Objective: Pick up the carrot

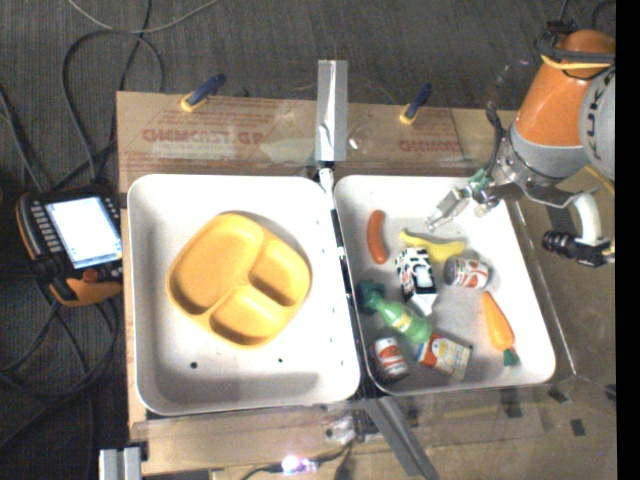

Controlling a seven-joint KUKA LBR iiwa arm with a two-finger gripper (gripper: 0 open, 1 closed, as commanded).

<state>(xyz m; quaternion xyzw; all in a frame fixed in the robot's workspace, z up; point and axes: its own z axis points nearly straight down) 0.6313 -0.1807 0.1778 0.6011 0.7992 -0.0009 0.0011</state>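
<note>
The carrot (497,320) is orange with a green tip and lies near the right wall of the right bin (535,368), pointing toward the front. My gripper (446,208) hangs over the back of that bin, just above a yellow banana (432,238), well behind and left of the carrot. Its fingers look open with nothing between them. The arm's orange band (560,98) rises at the upper right.
Sharing the right bin are a red sausage (376,236), a black-and-white carton (414,271), a tipped can (466,271), a green bottle (395,311), a red can (390,358) and a small box (447,353). A yellow divided plate (240,278) lies in the left bin (160,368).
</note>
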